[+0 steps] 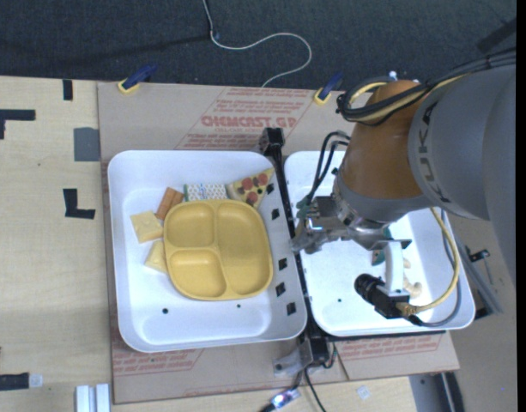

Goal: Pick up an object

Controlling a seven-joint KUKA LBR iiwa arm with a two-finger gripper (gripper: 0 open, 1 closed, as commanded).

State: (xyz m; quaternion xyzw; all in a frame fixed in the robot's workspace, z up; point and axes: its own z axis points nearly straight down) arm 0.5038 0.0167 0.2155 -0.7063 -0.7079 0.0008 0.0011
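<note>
Camera view is showing, nearest, the front rims of two white bins; the right bin [348, 318] is lying under the arm, which is covering much of its floor, and the left bin [202, 326] is holding everything loose that I can see.

The gripper [312, 230] is hanging low over the right bin's inner edge, just beside the wall shared by the bins; whether the claw is spread or pressed together I cannot tell, and nothing is showing as pinched in it.

The relation that matters, in my judgement: every candidate object is lying toward the view's left of the claw, across that shared wall, so the coming move is calling for a sideways shift into the left bin before any descent.

Closest to the claw is the yellow divided plate [218, 249], lying flat, its right rim near the wall (broad and shallow, so probably awkward to pinch). Further back, a toy pizza slice [252, 187] is lying near the plate's far edge, its long axis running roughly across the view; beside it a small speckled piece [204, 192]; left of the plate, a brown piece [169, 202] and pale tan crackers [147, 227], one partly tucked under the plate's rim.

Beyond the bins a cardboard sheet [245, 123] is lying under both.
</note>
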